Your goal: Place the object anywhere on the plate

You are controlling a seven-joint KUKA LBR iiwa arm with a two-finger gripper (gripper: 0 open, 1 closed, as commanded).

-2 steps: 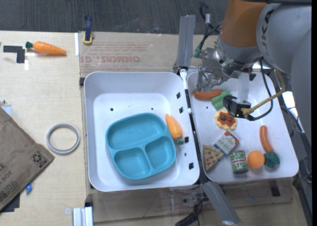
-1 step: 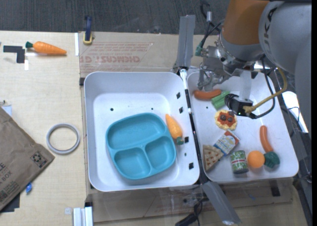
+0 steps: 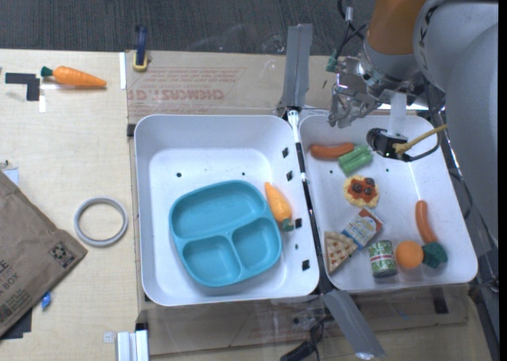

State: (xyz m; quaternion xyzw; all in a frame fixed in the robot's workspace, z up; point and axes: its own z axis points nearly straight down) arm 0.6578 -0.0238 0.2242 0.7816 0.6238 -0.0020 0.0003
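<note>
Two shallow white bins are sitting side by side; the left bin (image 3: 150, 217) is holding the light blue three-compartment plastic plate (image 3: 226, 233), taken here as landmark. One small orange toy carrot (image 3: 278, 202) is lying just off the plate's right rim, touching or nearly touching it, not on it. Well to the plate's right, the right bin (image 3: 455, 217) is carrying scattered toy food: a red sausage (image 3: 332, 150), a green block (image 3: 356, 159), a small pizza round (image 3: 361, 191), a green can (image 3: 383, 259), an orange ball (image 3: 409, 256). The two-finger gripper (image 3: 345, 110) is hovering up and right of the plate, above the sausage, carrying nothing visible; whether it is released or clenched cannot be told. Judgement: picking is still pending. Doing it well is meaning a centred, square descent on one isolated item, avoiding neighbours.
</note>
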